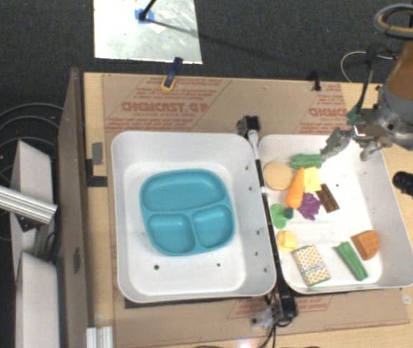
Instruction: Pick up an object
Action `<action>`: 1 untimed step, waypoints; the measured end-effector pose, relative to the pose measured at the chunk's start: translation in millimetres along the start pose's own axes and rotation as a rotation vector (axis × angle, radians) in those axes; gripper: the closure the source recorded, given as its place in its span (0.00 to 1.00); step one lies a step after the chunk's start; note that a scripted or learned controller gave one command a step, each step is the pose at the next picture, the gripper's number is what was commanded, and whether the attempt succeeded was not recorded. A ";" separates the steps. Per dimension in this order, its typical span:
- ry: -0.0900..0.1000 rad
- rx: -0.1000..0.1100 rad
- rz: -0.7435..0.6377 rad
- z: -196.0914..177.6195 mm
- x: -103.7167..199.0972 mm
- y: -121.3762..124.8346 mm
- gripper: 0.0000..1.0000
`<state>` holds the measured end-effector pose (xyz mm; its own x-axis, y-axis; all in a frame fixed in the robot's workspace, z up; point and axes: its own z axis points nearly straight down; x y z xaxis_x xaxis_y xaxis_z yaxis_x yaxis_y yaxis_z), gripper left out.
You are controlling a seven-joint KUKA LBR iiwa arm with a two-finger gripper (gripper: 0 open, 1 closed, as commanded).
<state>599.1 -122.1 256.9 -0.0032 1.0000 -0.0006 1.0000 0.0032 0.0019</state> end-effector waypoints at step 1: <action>0.004 0.013 -0.002 133.7 28.1 -12.9 0.00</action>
